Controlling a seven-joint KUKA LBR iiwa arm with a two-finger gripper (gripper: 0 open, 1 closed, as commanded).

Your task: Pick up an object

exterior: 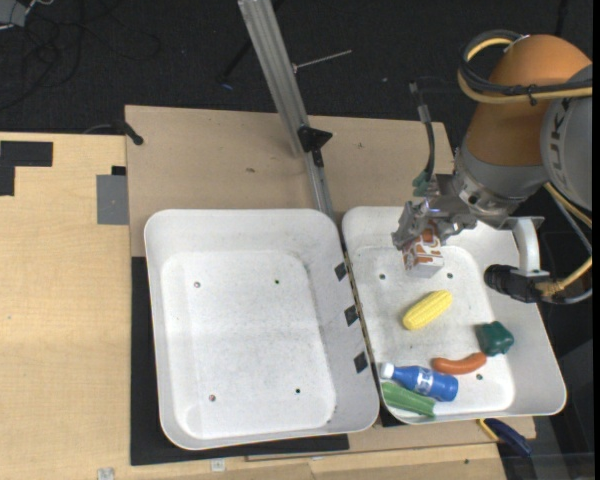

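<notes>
The hand (427,230) sits low over the far end of the right bin (540,393), directly above a small red and white carton (423,256). Whether it has closed on the carton or merely hovers at its top cannot be told from this slant, nor how far apart it stands.

The other candidates lie nearer the camera in the same bin: a yellow corn cob (427,310) just beside the carton, a dark green block (496,339) by the right wall, an orange carrot-shaped piece (459,364), a blue bottle (424,381) and a green pod (408,400) touching it at the near rim. The left bin (245,328) holds nothing visible.

Risks, as I judge them: the carton looks light and may tip or slide away if the hand comes down off centre, and a squeeze on its edge could pop it loose. The corn cob is close enough to be nudged.

The carton's print is too blurred to read; part of a logo on the arm is cut off
</notes>
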